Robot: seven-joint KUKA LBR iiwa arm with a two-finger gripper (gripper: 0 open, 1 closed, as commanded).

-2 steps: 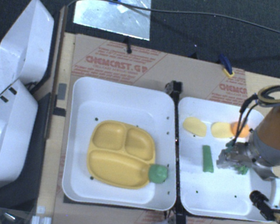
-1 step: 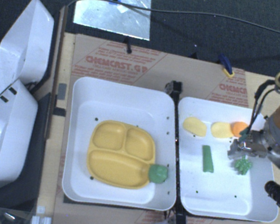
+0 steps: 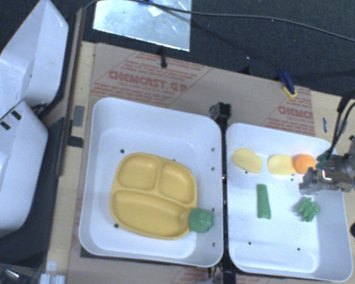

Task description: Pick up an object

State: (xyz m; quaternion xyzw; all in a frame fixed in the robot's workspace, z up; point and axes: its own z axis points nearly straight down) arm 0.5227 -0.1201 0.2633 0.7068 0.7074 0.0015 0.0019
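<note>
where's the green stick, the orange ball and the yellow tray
green stick (image 3: 263, 201), camera view, middle of its length
orange ball (image 3: 302, 163), camera view, centre of its top
yellow tray (image 3: 145, 214), camera view, floor of its long front compartment

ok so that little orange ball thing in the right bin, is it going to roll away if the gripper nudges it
Probably yes. The orange ball looks round and smooth, so a nudge would likely send it rolling across the flat floor of the right bin. It sits right beside a yellow piece, which may stop it on that side. Its small size suggests it is light, so a sideways touch could move it.
</note>
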